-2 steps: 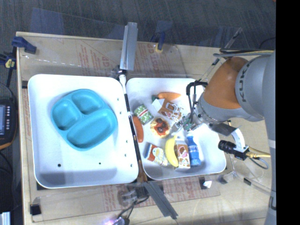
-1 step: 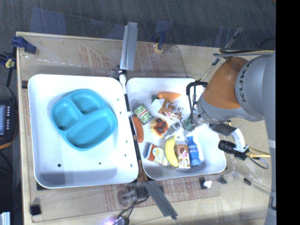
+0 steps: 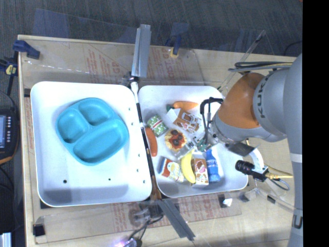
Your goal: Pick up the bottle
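1. Bench [image 3: 77,60]: wood, two white bins; dark floor at 12 o'clock.
2. Left bin [image 3: 46,179]: blue divided plate [image 3: 92,130].
3. Right bin [image 3: 159,96]: banana [image 3: 187,170], sausage [image 3: 151,141], packets.
4. Bottle [image 3: 213,170]: right bin, 5 o'clock, just below gripper [image 3: 204,144]; finger state cannot be told.

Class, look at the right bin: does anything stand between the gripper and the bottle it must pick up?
Nothing visible does. The gripper sits directly over the top of the blue bottle. A snack packet lies against the bottle's left side, beside a banana.

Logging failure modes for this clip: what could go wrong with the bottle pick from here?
The blue bottle lies flat, pressed against a snack packet and the bin wall, so the tool may grab the packet instead or catch the wall. The banana could also get shoved.
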